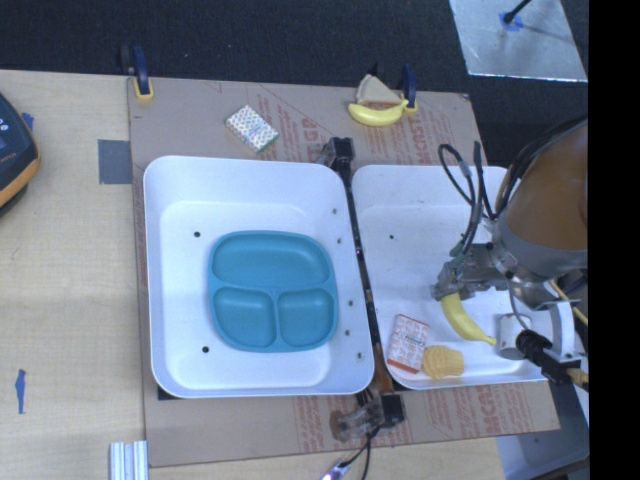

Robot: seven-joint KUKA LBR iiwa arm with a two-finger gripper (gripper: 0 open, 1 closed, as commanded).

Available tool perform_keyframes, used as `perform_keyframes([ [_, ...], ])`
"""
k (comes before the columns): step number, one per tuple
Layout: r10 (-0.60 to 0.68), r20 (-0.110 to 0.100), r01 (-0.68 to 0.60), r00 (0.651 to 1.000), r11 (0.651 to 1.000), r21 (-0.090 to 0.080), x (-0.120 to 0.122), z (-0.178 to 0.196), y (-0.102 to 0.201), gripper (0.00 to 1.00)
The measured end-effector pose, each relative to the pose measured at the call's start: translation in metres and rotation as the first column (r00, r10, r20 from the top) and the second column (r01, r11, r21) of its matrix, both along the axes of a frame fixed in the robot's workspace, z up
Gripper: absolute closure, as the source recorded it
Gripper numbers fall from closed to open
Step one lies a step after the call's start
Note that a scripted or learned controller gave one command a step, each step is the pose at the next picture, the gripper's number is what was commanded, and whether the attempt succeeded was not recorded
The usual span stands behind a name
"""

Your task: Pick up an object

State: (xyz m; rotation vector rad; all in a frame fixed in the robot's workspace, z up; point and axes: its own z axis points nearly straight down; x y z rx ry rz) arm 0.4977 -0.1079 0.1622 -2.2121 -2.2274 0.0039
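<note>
Bins sit side by side at the frame's centre: the left bin [165, 268] holds a blue divided plate [272, 290], and the right bin [400, 203] holds a banana [463, 320], a small red-and-white packet [407, 343] and a yellow lumpy piece [443, 362] toward the lower right. The gripper [452, 284] hangs low just above the banana's upper end; whether it is apart or together cannot be told. Another banana [376, 114] and a patterned packet [251, 128] lie on the cardboard above the bins.
</note>
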Motion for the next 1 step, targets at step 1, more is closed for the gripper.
perform_keyframes([
  [1,-0.002,0.001,0.002,1.0,1.0,0.001,0.0321,0.0735,0.0721,1.0],
])
